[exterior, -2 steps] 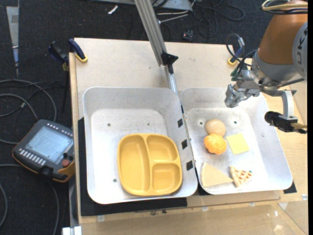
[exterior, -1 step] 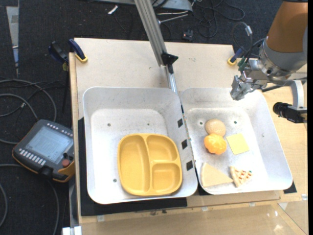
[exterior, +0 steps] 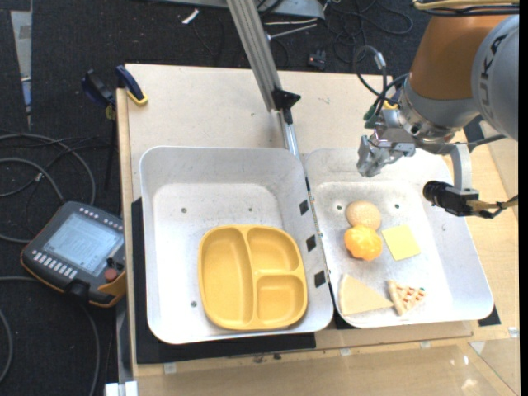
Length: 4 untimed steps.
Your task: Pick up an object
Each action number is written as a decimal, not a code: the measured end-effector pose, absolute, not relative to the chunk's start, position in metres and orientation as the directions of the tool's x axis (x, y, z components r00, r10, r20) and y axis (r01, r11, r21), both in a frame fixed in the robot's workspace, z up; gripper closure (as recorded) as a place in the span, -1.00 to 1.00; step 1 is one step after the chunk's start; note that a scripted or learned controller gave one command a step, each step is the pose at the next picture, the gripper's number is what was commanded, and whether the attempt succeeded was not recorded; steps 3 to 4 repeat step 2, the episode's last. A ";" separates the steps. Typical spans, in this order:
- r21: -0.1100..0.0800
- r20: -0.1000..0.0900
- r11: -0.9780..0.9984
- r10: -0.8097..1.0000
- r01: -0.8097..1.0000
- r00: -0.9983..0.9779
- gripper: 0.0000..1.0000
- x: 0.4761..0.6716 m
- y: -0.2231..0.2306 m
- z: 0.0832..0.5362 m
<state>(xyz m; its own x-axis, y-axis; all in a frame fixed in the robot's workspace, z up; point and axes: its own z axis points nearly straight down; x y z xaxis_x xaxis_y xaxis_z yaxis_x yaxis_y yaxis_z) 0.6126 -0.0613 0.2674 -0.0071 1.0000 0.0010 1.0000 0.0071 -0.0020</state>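
gripper [exterior: 373, 162] above right bin [exterior: 462, 254], 12 o'clock of bun [exterior: 363, 214] | fingers' spread: cannot tell | holds nothing visible

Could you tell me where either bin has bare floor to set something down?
Left bin: bare behind and left of the yellow tray. Right bin: bare along its right side; crowded from bun and orange to pizza slice.

Bench [exterior: 214, 106] with two white bins [exterior: 165, 188]
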 end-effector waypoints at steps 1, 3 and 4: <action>-0.001 0.002 0.008 1.000 1.000 -0.008 1.00 0.608 -0.006 0.254; 0.002 0.002 0.008 1.000 1.000 -0.008 1.00 0.617 0.048 0.256; 0.002 0.002 0.008 1.000 1.000 -0.008 1.00 0.617 0.048 0.256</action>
